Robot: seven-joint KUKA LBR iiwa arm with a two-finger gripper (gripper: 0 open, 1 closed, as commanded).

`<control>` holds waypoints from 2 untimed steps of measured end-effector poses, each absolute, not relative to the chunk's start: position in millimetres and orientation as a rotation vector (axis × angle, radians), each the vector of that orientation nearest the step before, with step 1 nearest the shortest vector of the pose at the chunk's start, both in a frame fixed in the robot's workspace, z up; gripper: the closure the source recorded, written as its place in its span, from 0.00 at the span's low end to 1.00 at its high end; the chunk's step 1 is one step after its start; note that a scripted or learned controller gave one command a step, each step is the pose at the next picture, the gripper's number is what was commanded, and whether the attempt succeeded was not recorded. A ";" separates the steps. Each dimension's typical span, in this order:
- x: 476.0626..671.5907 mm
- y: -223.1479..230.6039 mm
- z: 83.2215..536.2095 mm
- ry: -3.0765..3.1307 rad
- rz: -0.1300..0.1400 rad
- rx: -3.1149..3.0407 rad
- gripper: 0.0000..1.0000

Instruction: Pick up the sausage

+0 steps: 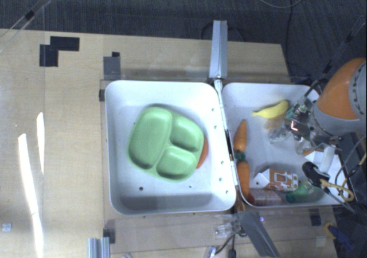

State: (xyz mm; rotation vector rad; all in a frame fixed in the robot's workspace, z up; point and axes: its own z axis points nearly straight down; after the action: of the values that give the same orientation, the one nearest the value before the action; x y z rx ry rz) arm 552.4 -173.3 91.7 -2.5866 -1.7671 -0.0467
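Observation:
A dull brown-red sausage-like piece point(265, 198) lies along the front wall of the right bin point(261, 93), partly tucked under a small printed box point(279, 179). My gripper point(285, 129) hangs over the right middle of that bin, just below a yellow banana point(272, 110). It is well behind and to the right of the sausage and apart from it. The wrist with its orange band point(343, 99) covers the bin's right side. Nothing is visibly held.
A carrot point(241, 135) and a second orange piece point(243, 175) lie along the right bin's left wall. A dark green item point(299, 194) sits at the front right. The left bin point(114, 153) holds a green divided plate point(166, 143).

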 end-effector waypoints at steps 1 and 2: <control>579.2 -132.5 99.1 -1.632 0.000 -2.684 0.00; 579.1 -132.6 99.0 -1.632 0.000 -2.684 0.00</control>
State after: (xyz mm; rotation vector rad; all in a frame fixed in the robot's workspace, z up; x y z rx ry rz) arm 579.1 -132.6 99.0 -2.6836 -1.6321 0.0000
